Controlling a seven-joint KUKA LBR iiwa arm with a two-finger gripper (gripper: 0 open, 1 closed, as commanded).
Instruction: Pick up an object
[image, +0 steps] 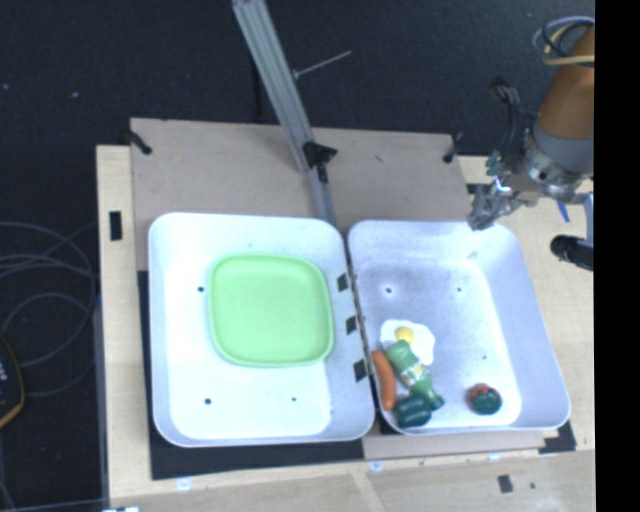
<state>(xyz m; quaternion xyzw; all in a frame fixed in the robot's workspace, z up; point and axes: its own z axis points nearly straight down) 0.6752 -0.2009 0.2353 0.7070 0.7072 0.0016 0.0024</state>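
My gripper (484, 214) hangs over the far right corner of the right bin (450, 270), high above its floor and well away from the toys. Near the bin's front edge lie an orange carrot (384, 377), a fried egg (414, 340), a green bottle-like toy (410, 364) and a dark green piece (412, 410). A small red and green toy (484, 399) sits alone at the front right. Nothing shows between the fingers.
The left bin (180, 400) holds a light green square plate (270, 309). A grey slanted pole (285, 90) rises behind the two bins. The arm's orange band (568, 100) sits at the upper right.
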